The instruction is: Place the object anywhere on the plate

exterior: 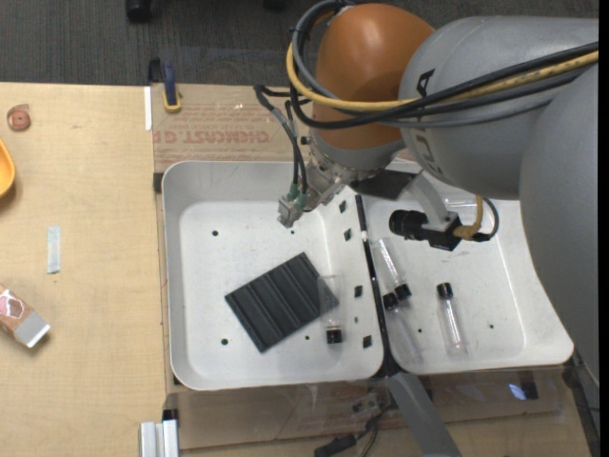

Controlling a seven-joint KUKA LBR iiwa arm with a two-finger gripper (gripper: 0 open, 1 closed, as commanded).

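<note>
A dark ridged rectangular plate (pixel 281 301) lies flat and askew in the left white bin (pixel 190 284), toward its front middle. A small black cube (pixel 333 335) sits on the bin floor just right of the plate's front corner. My gripper (pixel 290 208) hangs over the back of the left bin, above and behind the plate and apart from it. Two clear tubes with black caps lie in the right bin (pixel 533 336): one (pixel 388 272) beside the divider, the other (pixel 449 318) near the middle.
The big grey arm with its orange band (pixel 366 60) covers the back of the right bin. Left of the bins, the wooden bench top (pixel 86 350) bears a small white strip (pixel 53 250) and a wrapped block (pixel 21 317). A blue clamp (pixel 169 86) stands behind the left bin.
</note>
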